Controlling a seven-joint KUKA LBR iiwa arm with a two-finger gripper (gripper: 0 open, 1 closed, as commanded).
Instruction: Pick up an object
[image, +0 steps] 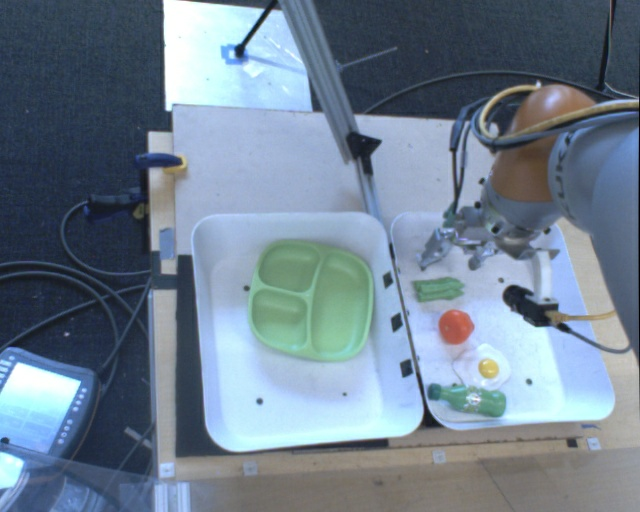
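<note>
We saw the gripper (455, 249) with jaws spread, holding nothing, above the flat green plastic bean pod (439, 290) near the right bin's (590, 390) far-left corner; next: descend, close.

Robot lab: bench (260, 160), cables (90, 250), pendant (35, 400).

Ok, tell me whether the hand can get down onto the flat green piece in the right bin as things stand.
Probably yes. The hand hangs just above and slightly behind the flat green piece, which lies alone on the right bin floor. The tomato sits apart, nearer the camera, and nothing covers the piece.
</note>
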